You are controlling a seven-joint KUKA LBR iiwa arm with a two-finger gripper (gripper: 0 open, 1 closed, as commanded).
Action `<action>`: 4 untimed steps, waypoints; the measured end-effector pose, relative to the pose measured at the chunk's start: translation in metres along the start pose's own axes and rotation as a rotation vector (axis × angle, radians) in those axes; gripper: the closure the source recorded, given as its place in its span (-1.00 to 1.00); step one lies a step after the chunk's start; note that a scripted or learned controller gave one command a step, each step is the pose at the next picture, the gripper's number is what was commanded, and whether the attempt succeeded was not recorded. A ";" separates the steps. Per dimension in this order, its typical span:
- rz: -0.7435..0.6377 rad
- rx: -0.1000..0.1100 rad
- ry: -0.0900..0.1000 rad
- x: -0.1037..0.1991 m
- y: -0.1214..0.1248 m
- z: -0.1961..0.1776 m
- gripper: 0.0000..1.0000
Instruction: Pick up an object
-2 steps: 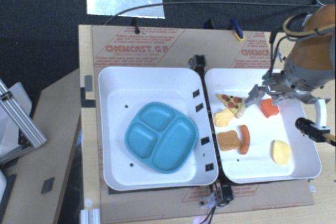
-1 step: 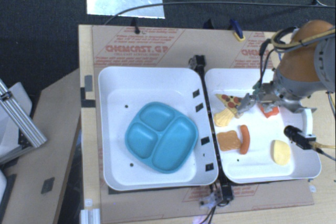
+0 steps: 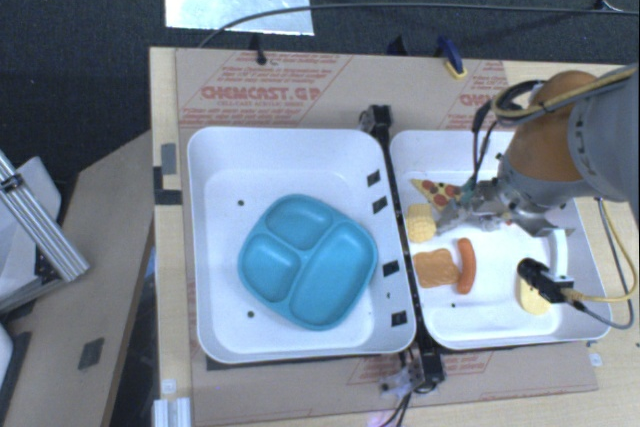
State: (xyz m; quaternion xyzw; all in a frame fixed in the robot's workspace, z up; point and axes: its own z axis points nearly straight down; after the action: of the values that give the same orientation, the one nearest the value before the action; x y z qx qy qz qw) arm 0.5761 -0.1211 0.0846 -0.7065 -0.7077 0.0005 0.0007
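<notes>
Nearest the camera, along the lower edge of the right white bin (image 3: 600, 310), lies a pale yellow round food piece (image 3: 534, 298), partly covered by a black cable fitting. Left of it sit an orange sausage-shaped piece (image 3: 466, 265), a tan toast-like slab (image 3: 434, 268) and a yellow corn-like piece (image 3: 421, 223), all close together near the bin's left wall. A pizza-slice toy (image 3: 433, 189) lies above them, near the bin's upper left.

The hand (image 3: 462, 205) is low in the right bin, just right of the pizza slice and above the sausage; its dark fingers blur into shadow, so whether it is released or clenched cannot be told. No object is visible between them. The grey arm with orange band (image 3: 548, 140) hides the bin's upper right portion.

The left white bin (image 3: 215, 215) holds a blue three-compartment plate (image 3: 308, 260).

Red lettering on the counter (image 3: 330, 80) cardboard reads "CHEMCAST GP"; similar print at the right is cut off by the arm.
</notes>
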 end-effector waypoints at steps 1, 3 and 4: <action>0.000 -0.005 -0.001 -0.001 0.002 -0.014 1.00; -0.004 -0.010 -0.002 0.004 0.019 -0.124 1.00; -0.003 -0.009 -0.002 0.001 0.014 -0.170 1.00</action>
State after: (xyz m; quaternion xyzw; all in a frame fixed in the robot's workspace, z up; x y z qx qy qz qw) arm 0.5901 -0.1198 0.2546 -0.7055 -0.7087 -0.0019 -0.0029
